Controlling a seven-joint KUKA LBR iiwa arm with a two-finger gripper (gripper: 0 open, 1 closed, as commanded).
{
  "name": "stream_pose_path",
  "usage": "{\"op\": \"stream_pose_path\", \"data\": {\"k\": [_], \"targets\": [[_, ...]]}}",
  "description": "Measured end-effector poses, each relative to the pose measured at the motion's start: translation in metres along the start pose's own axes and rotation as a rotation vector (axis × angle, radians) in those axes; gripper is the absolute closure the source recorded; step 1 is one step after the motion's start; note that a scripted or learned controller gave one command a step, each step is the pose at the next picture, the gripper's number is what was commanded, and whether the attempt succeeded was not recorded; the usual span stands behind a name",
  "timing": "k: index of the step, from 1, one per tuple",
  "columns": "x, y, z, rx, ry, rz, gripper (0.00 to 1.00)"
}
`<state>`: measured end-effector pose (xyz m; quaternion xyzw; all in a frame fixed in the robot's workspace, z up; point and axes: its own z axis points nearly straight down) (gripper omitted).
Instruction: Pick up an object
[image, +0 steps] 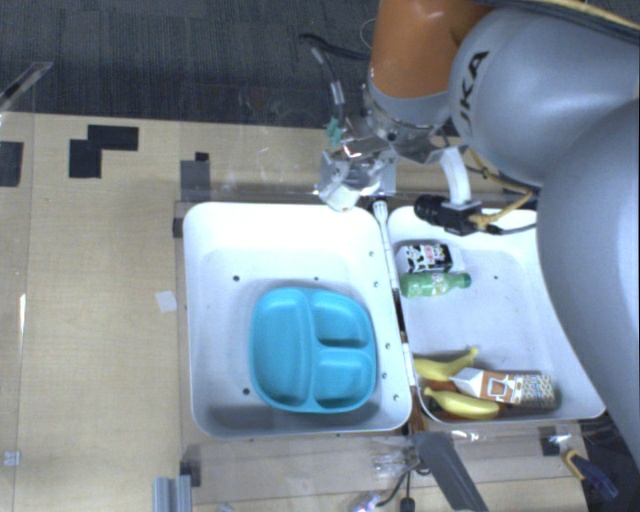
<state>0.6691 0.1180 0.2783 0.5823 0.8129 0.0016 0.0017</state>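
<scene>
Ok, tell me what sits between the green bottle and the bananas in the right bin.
Nothing: in the camera view, bare white bin floor separates the green bottle from the bananas.

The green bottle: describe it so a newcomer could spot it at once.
Look at the right bin of the two white ones. Along its left wall, above the bananas, the green bottle lies on its side. It is the only green thing there, just under a small black-and-white carton.

Bench: pale wooden bench top (90, 330) filled most of the scene | Markings: black block shapes (100, 148) sat on it at ten o'clock | Floor: dark grey carpet (170, 60) ran along twelve o'clock | Light: even, soft, with faint shadows
</scene>
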Motion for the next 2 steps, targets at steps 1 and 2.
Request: {"op": "stream_pose_path", "data": {"k": [1,2], "targets": [[-0.094,-0.031,-0.004,-0.001,-0.002,-0.159,1.00],[-0.031,-0.011,0.036,0.000,0.000,-0.073,1.00]]}}
